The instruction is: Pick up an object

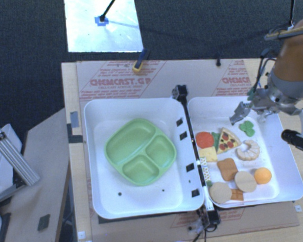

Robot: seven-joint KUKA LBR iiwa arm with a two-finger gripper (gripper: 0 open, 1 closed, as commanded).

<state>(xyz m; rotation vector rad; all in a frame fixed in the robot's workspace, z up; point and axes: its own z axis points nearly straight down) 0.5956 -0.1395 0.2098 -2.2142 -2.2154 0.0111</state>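
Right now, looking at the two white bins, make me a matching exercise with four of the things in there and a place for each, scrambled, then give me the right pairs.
Things:
1. pale green three-compartment plastic plate
2. small orange ball
3. triangular toy pizza slice
4. green leafy toy piece

Places:
A. right bin, near its front right corner
B. right bin, just below the pincer
C. middle of the left bin
D. right bin, between a red round piece and a pale ring-shaped piece

Pairs: 1-C, 2-A, 3-D, 4-B
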